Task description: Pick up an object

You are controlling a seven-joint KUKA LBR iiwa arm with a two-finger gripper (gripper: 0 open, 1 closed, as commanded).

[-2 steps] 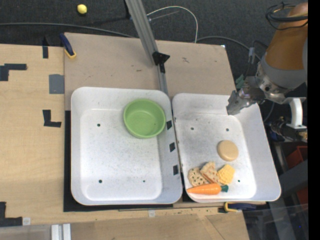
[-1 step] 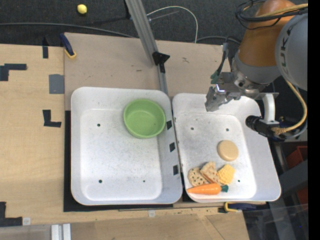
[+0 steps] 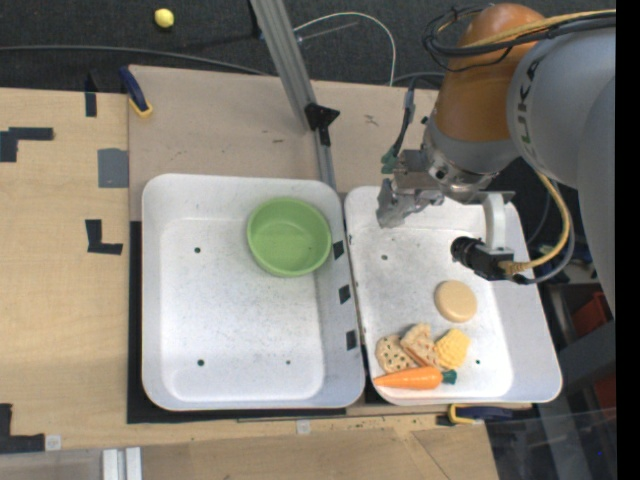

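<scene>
Camera view: hand (image 3: 393, 208) over right bin (image 3: 520, 368), apparently empty.

1. A wooden bench (image 3: 60, 298) spans the view, with a paler board (image 3: 220, 128) laid on it.
2. 2 shallow white bins sit on the board, the left bin (image 3: 175, 368) and the right bin (image 3: 520, 368), with their inner rims touching.
3. Black tape marks (image 3: 98, 238) and a grey square patch (image 3: 113, 166) lie left of the bins.
4. A blue-and-yellow clamp (image 3: 136, 93) grips the board's far left corner.
5. A grey metal pole (image 3: 280, 38) slants down to a black bracket (image 3: 321, 118) near the left bin's far rim.
6. A small yellow ball (image 3: 164, 17) lies on the dark floor beyond the bench.
</scene>
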